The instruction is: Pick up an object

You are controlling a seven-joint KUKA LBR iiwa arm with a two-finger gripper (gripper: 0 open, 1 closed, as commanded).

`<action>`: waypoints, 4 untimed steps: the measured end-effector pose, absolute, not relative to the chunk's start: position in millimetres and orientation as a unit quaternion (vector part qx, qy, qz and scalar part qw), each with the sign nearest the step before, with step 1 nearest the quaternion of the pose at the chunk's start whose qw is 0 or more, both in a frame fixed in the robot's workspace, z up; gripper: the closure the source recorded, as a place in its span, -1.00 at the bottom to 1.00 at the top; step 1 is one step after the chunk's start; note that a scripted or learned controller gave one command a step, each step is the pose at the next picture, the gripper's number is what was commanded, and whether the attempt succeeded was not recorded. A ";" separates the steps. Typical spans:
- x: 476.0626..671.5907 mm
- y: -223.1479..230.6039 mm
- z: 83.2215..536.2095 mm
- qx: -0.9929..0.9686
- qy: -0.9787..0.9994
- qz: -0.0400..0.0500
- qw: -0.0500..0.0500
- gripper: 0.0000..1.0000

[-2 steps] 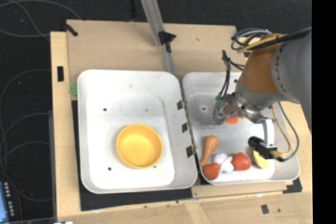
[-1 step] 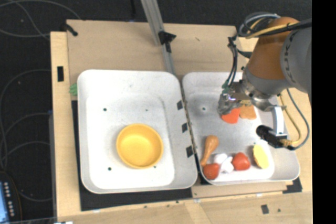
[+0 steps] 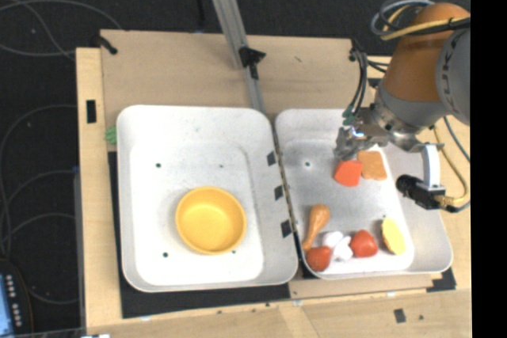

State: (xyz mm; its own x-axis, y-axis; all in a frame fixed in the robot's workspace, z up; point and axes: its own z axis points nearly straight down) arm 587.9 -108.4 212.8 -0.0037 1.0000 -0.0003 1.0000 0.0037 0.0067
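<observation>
The gripper (image 3: 349,145) is seen low in the right bin (image 3: 317,134), just above an orange-red piece (image 3: 348,173) beside a tan block (image 3: 372,165). Whether anything is clamped cannot be told. The approach step is judged to be in hand. Next, a straight descent over the orange-red piece is called for, with the tan block avoided.

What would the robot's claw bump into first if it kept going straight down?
Probably the orange-red piece, which lies just under the gripper in the right bin. Height is hard to judge from above.
</observation>
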 end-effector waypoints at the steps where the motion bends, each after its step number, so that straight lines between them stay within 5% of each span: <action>1: 585.6 -110.0 277.0 0.706 0.709 0.003 0.004 1.00; 4: 528.5 18.1 262.5 0.705 0.709 0.000 0.000 1.00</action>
State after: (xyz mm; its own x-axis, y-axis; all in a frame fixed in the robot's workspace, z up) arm 528.5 18.1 262.5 -0.0064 1.0000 0.0010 1.0000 0.0064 0.0003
